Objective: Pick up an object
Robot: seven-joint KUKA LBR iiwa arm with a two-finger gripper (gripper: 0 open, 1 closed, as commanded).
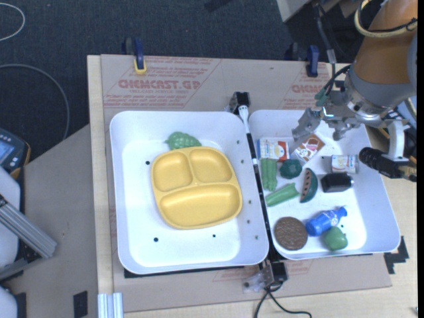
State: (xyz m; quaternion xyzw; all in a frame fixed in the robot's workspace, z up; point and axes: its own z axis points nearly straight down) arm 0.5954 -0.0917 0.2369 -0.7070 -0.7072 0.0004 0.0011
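Here, seen from above at a slant, two shallow white bins sit side by side on a brown board. The left bin holds a yellow divided plate near its middle, with a small green leafy item touching the plate's upper edge. The right bin holds a scatter of small things: a small carton at upper left, a red-and-white packet beside it, a little white box to the right, and a black block below that. Toward the middle lie two green pods, a dark green ball and a watermelon slice. Along the lower edge sit a brown cookie, a blue bottle and a green pepper. The grey arm with its orange band enters at upper right. Its gripper hangs over the upper part of the right bin, just above the packet, fingers spread wide with nothing between them.
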